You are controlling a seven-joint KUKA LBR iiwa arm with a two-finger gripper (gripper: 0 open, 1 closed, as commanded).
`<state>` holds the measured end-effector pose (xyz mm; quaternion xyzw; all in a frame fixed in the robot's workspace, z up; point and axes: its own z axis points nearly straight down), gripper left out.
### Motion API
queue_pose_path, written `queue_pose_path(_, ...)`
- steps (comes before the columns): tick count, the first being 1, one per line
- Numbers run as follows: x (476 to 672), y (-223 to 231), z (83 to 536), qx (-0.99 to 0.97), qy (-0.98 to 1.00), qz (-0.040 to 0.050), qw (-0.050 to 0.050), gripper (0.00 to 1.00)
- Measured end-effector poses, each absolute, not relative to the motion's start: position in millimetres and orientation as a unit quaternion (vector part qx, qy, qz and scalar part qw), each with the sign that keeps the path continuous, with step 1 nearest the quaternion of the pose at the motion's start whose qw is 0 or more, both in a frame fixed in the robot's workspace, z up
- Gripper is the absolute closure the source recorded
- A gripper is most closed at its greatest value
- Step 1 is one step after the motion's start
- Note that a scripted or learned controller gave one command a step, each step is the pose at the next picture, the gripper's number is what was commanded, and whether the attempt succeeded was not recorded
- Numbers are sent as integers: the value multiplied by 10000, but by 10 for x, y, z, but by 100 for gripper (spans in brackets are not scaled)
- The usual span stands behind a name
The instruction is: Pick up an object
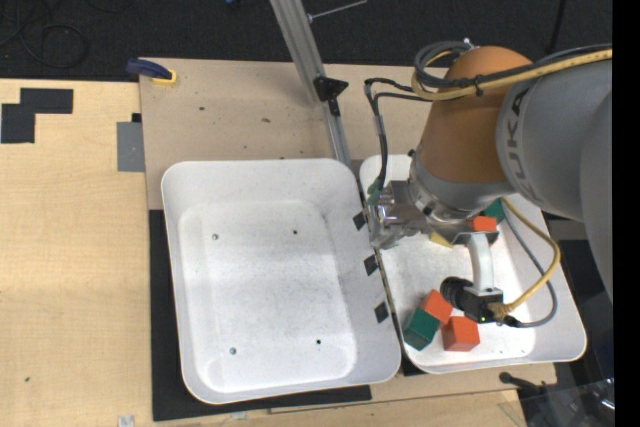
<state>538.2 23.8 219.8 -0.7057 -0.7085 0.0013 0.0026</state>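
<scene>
- The grey arm [560, 135], with an orange band [470, 110] above the wrist, reaches in from 3 o'clock and covers the far half of the right bin [560, 340].
- The left bin [200, 183] is shallow, white plastic with rounded corners and a finely speckled floor. It lies at 9 o'clock from the gripper [393, 215].
- The ribbed aluminium rail [290, 15] slants up toward 11 o'clock from the gripper.
- The gripper hangs under the wrist, just inside the right bin's left wall. Whether it is spread or pressed together cannot be told, as the wrist hides it.
- At 5 o'clock from the gripper, near but apart from it, three matte cubes are clustered on the bin floor.
  - The orange block [435, 303] is nearest to the gripper.
  - The green block [421, 327] touches it at 7 o'clock.
  - The second orange block [460, 334] lies at its 5 o'clock.
- An orange-and-teal piece [488, 212] shows at 3 o'clock from the gripper, half hidden by the wrist.
</scene>
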Motion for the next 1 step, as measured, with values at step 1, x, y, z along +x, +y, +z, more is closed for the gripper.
queue_pose_path(1,5368,783,2128,-7056,-7086,16,27,100)
